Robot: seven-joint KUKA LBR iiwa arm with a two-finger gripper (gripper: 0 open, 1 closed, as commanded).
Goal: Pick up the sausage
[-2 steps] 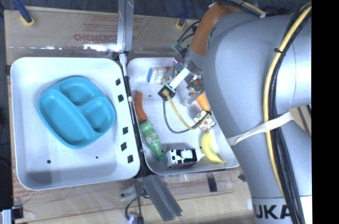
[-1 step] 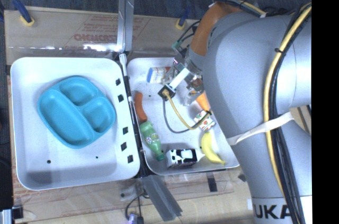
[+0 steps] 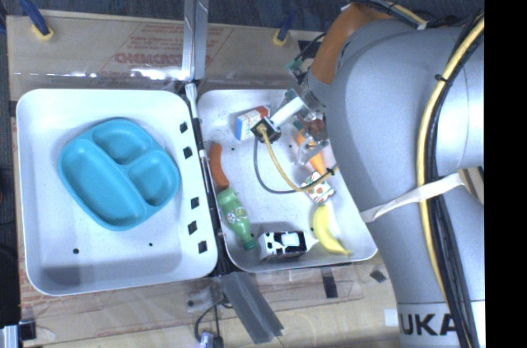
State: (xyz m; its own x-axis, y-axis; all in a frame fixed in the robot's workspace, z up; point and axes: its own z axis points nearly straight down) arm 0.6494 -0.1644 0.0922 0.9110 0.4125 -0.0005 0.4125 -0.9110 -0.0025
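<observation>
The sausage (image 3: pixel 216 164), a short orange-red link, lies along the left wall of the right bin (image 3: pixel 247 260), just above a green bottle (image 3: pixel 235 216). My gripper (image 3: pixel 308 129) hangs over the upper right part of that bin, well to the right of the sausage and apart from it. The big grey arm covers most of the gripper's body. I see nothing held in it.
A small white, blue and red box (image 3: pixel 247 122) sits near the gripper. Orange bits (image 3: pixel 314 160), a small packet (image 3: pixel 320 192), a banana (image 3: pixel 327 232) and a black-and-white toy (image 3: pixel 284 243) fill the right bin's right and front. The left bin (image 3: pixel 49 256) holds a blue divided plate (image 3: pixel 119 172).
</observation>
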